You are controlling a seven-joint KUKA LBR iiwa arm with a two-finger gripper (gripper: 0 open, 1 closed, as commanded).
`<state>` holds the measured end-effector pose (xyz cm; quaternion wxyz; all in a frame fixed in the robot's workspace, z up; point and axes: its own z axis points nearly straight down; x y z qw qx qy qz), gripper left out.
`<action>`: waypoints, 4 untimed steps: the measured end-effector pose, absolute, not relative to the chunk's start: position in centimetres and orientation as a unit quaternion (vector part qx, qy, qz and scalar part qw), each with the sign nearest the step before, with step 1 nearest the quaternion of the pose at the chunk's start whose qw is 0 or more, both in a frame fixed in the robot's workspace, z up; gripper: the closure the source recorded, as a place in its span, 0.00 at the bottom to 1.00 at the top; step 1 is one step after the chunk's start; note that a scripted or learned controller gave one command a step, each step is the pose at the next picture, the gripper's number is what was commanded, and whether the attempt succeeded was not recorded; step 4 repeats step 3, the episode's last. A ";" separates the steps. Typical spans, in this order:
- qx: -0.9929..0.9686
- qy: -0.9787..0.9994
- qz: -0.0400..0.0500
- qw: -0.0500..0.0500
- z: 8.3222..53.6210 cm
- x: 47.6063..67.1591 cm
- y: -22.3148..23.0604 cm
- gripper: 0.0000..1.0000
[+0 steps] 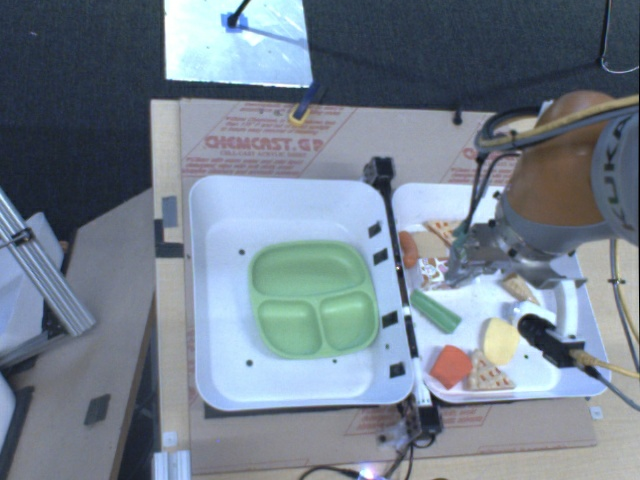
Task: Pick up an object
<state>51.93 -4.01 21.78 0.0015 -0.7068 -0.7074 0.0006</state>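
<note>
Low over the middle of the right white bin (pixel 585 383), the two-finger claw (pixel 455 271) hangs beneath the grey arm (pixel 560 188) with its orange band; whether it is wide, narrow or gripping cannot be told from this slant. Its tip sits just above a green stick-shaped toy (pixel 434 310) and beside a small printed card (pixel 432 268). An orange carrot-like piece (pixel 408 248) lies close to the black divider (pixel 392 268) between the bins, leaving little room on that side. Nearer the front edge lie a red block (pixel 451 365), a waffle-patterned wedge (pixel 489 375) and a pale yellow rounded piece (pixel 501 341), crowded together. The left white bin (pixel 215 268) holds a smooth green three-compartment plastic tray (pixel 312 298), with open floor around it.
</note>
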 end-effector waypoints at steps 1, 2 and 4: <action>-0.707 -0.707 0.000 0.001 22.9 48.7 -3.9 1.00; -0.706 -0.709 -0.001 -0.001 23.3 49.3 -3.6 1.00; -0.707 -0.707 0.001 0.001 21.6 49.2 -4.6 1.00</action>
